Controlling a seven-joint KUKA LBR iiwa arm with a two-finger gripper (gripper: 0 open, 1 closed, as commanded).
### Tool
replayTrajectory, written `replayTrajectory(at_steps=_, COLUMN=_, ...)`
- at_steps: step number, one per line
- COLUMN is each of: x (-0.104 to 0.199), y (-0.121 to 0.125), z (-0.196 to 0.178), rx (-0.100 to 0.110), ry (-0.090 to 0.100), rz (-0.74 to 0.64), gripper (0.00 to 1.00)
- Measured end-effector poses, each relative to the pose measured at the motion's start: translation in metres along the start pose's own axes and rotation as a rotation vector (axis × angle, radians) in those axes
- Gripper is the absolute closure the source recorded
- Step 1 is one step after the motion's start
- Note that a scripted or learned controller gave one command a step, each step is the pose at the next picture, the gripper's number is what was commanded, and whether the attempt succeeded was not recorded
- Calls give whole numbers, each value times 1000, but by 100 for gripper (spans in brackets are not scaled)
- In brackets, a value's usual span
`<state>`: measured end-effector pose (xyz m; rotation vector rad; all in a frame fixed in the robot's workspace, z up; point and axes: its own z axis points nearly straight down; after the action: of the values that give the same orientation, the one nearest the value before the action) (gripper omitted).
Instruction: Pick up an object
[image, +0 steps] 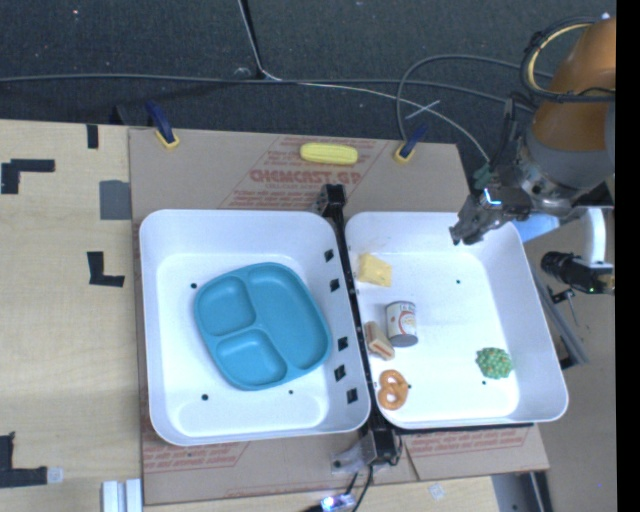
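The right bin holds a yellow cheese wedge, a small tin can lying on its side, a small bread-like piece, a pretzel and a green broccoli floret. My gripper hangs over the bin's far right corner, dark fingers pointing down and left, apart from every object. Nothing shows between the fingers.
The left bin holds a blue divided plate. A yellow banana-like toy lies on the cardboard behind the bins. Black clips run along the seam between the bins. Cables loop above the right bin.
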<state>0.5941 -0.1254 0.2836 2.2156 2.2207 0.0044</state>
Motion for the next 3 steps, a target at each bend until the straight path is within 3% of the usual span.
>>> replayTrajectory(at_steps=3, x=155, y=-2, z=35, rx=9, ry=2, rz=-3, gripper=100)
